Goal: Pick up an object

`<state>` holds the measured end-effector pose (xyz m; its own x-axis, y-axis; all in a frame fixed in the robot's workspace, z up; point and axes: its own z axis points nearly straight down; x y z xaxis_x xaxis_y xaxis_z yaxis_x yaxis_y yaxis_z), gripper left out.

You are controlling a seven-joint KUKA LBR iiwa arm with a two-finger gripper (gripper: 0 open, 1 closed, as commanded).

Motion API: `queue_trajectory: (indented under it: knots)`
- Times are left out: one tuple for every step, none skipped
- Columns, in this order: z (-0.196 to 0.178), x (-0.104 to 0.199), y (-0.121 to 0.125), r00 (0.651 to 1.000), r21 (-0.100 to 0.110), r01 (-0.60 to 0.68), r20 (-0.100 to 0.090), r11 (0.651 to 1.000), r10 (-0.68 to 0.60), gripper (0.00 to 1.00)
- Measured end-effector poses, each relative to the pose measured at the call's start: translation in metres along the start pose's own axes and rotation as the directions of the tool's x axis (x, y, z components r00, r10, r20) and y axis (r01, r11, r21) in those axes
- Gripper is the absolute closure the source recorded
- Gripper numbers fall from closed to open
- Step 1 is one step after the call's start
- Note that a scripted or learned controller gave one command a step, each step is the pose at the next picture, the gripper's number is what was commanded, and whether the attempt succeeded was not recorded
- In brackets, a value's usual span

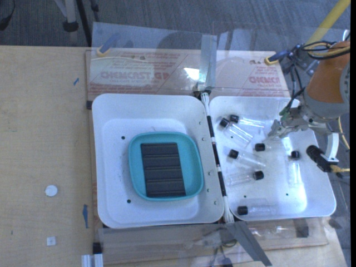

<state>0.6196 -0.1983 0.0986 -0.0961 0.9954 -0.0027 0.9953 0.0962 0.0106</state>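
Several clear vials with black caps lie scattered in the right bin [320, 204]. One vial [246, 177] rests near the bin's middle, another vial [257, 209] by the front wall, and a third vial [293, 170] toward the right. My gripper [276, 131] hangs over the bin's upper right part, just above and to the right of a loose black cap [260, 147]. Nothing is visibly held in it. The grey arm with its orange band [328, 82] comes in from the right.
The left bin [111, 115] holds a teal tray [136, 166] with a black ribbed block [162, 169] in it. A clear plastic sheet [167, 71] stands behind both bins. Cables run beside the arm at the right edge.
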Motion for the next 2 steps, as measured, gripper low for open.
queue_trajectory:
  knots:
    - [0.0, 0.0, 0.0, 1.0, 0.0, 0.0, 0.0, 1.0, 0.0, 0.0]
    - [0.011, 0.018, -0.051, 1.0, 0.006, 0.012, -0.002, 1.0, -0.012, 0.0]
